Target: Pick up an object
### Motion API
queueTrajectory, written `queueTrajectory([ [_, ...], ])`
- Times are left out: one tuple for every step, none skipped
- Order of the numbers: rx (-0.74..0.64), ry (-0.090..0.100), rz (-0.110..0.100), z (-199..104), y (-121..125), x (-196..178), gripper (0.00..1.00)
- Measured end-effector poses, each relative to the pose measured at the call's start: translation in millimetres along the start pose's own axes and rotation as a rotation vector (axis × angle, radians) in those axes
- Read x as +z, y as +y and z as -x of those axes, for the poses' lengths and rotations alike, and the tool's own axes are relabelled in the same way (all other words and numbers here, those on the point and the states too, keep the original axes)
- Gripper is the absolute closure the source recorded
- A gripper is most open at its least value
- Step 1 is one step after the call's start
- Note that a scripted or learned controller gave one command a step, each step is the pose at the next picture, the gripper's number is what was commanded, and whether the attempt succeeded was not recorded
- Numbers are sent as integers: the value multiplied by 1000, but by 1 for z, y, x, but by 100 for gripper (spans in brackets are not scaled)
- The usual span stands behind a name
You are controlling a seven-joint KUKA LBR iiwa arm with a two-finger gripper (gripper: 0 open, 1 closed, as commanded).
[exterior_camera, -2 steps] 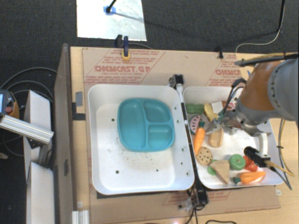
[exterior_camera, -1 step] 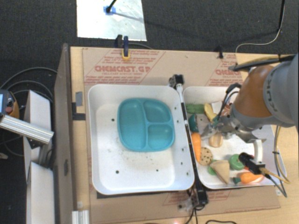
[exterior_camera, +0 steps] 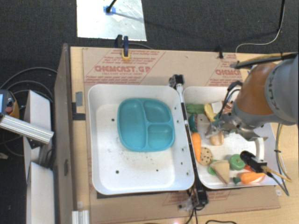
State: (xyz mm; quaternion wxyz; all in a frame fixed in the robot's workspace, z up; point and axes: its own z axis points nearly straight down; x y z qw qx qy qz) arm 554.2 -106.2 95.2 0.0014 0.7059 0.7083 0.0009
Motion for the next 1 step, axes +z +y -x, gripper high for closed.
queueTrajectory([
  [-9,3,9,-74,25,-95,100],
])
